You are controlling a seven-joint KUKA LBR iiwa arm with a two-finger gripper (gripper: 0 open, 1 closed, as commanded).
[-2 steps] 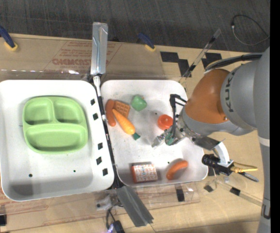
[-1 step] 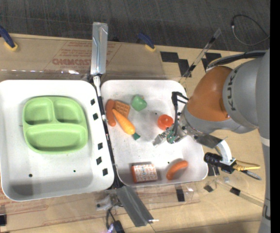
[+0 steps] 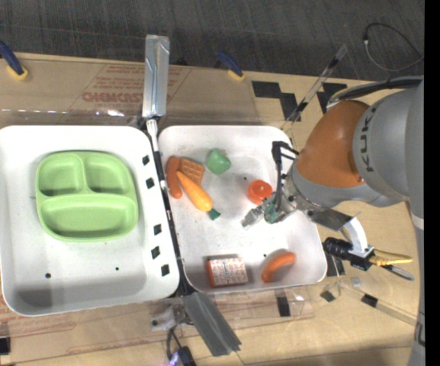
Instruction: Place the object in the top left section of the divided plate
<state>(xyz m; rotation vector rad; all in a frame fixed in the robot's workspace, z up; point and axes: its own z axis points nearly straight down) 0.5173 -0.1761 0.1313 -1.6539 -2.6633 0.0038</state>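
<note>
Arm reaches in from 3 o'clock; gripper point(image 3: 261, 216) sits low in the right bin point(image 3: 303, 147), just below a small red-orange piece point(image 3: 259, 190). Finger state: can't tell, tips are a small blur w/ something greenish at them, too small to call a grasp.

Plate point(image 3: 88, 195) is green, 3 sections, in the left bin point(image 3: 6, 204), all sections bare. Target = its 10 o'clock section, the small one at upper left.

Task doesn't name which obj. Candidates in right bin: carrot point(image 3: 194, 191) at 9 o'clock beside a crinkled orange piece point(image 3: 190, 168), green piece point(image 3: 218, 161) at 11, red-orange piece nr centre, can point(image 3: 226, 270) at 6, orange-red oblong point(image 3: 279, 264) at 5. My guess: the red-orange piece, since it's nearest the gripper.

Doing this step well, as I judge it:
- centre the gripper over one obj only, not two
- confirm a real hold before lifting
- lift clear of the wall between bins before crossing toward 9 o'clock
- release low over the 10 o'clock section so the obj doesn't roll over the ridge into a neighbour.

Writing: red print on the cardboard behind the bins, reads approx "CHEMCAST", upside down, not sure. "KU…" on the arm casing. Can label unreadable.
</note>
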